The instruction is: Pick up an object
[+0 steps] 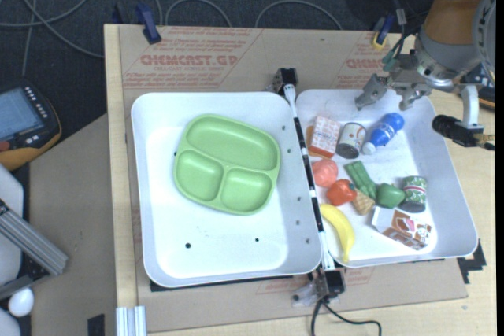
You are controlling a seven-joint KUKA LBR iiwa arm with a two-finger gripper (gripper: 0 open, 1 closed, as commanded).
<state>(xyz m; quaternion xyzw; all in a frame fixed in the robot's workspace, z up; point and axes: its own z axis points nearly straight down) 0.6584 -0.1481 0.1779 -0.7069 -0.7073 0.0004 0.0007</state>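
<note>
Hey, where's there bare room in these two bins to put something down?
Left bin: bare floor in front of the green tray and along its left wall. Right bin: a bare strip along the right wall, beyond the blue bottle. Crowded from the banana up to the can.

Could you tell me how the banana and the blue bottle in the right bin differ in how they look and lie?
The banana is yellow and curved; the blue bottle is blue with a white cap and straight-sided. The banana lies at the near left edge of the right bin, against the divider; the blue bottle lies toward the far side, just below the hand. A silver can sits beside the bottle. Both lie on their sides in that bin.
</note>
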